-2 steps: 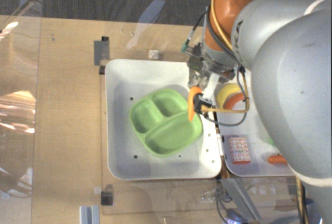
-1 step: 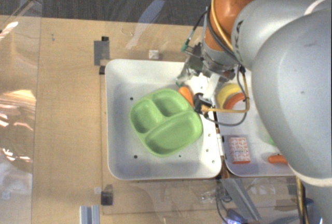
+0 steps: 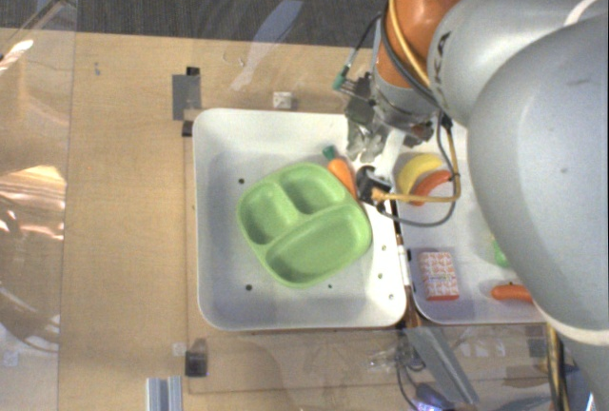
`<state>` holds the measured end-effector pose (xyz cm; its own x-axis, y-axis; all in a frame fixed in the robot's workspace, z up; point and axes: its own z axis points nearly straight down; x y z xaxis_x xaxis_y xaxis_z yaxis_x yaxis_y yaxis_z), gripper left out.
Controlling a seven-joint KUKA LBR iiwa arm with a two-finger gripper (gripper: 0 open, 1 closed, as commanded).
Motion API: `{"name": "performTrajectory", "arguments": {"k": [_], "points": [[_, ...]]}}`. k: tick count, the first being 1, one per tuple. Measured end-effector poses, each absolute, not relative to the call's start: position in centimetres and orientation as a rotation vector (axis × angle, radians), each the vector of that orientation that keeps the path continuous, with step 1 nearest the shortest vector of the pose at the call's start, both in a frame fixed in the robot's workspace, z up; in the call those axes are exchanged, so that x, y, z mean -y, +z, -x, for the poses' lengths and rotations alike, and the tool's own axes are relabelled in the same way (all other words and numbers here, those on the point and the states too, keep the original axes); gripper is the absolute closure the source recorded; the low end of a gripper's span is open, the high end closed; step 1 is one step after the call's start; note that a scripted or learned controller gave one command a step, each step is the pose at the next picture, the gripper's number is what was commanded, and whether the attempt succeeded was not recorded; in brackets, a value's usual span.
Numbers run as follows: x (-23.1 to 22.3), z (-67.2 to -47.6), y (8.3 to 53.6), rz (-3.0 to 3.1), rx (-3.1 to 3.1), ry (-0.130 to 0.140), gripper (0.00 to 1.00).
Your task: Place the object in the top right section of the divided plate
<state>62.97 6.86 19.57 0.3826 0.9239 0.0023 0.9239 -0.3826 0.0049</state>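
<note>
A green divided plate (image 3: 303,224) lies tilted in the left white bin (image 3: 219,295). It has two small sections on its far side and one large section on its near side. An orange carrot (image 3: 340,174) with a green tip lies at the plate's upper right rim, beside the top right section. My gripper (image 3: 363,150) hangs just above and to the right of the carrot, very close to it. Whether it touches the carrot cannot be made out. The arm's grey body and orange band cover the upper right of the view.
In the right bin (image 3: 428,309) sit a yellow and red object (image 3: 423,177), a red patterned packet (image 3: 438,274), another orange carrot (image 3: 512,292) and a green item (image 3: 499,254). The wall between the bins runs just right of the plate.
</note>
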Motion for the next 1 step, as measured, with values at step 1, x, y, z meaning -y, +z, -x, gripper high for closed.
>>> {"name": "performTrajectory", "arguments": {"k": [1], "points": [[-8.11, -65.96, 18.49, -2.376, -2.052, 0.004, 1.00]]}}
